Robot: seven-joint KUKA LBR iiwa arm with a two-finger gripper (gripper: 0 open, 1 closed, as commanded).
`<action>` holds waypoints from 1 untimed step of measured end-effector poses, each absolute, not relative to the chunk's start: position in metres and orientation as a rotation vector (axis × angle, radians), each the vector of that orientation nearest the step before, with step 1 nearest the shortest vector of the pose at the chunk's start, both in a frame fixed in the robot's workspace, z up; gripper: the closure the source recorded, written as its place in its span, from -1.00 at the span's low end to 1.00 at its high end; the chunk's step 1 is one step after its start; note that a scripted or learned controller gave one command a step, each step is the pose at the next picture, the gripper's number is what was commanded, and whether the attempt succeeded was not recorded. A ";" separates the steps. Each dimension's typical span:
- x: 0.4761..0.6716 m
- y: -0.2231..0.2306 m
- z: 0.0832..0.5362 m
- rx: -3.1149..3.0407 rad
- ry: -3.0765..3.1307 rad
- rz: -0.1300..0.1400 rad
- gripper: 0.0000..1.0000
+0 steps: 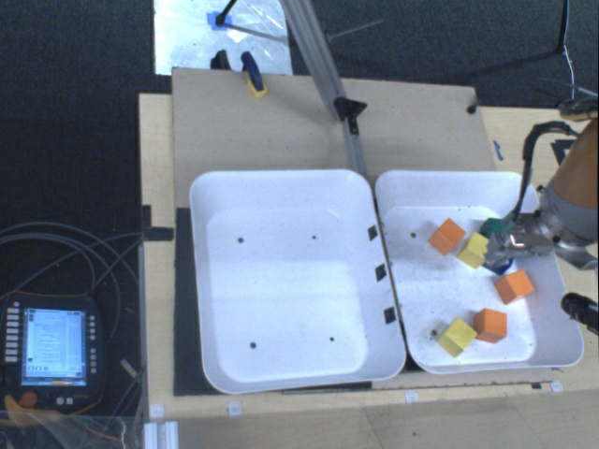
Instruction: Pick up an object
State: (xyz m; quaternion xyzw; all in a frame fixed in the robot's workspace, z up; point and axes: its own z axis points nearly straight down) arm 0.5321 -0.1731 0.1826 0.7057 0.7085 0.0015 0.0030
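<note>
The right bin (412,344) holds several small blocks. An orange block (447,236) and a yellow block (474,250) lie near its middle. My gripper (506,245) hangs low just right of the yellow block, between a green piece (490,226) and a blue piece (503,267) that it partly hides. Another orange block (514,286) lies just below the gripper. Nearer the front edge sit a third orange block (489,325) and a second yellow block (457,336), side by side.
The left bin (211,251) stands beside the right one, the two rims meeting at the middle. A slanted grey pole (318,50) crosses the back of the bench. A teach pendant (51,349) lies off the bench at the left.
</note>
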 end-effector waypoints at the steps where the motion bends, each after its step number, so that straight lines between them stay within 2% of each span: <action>1: 0.532 -0.163 0.235 2.209 2.223 0.007 1.00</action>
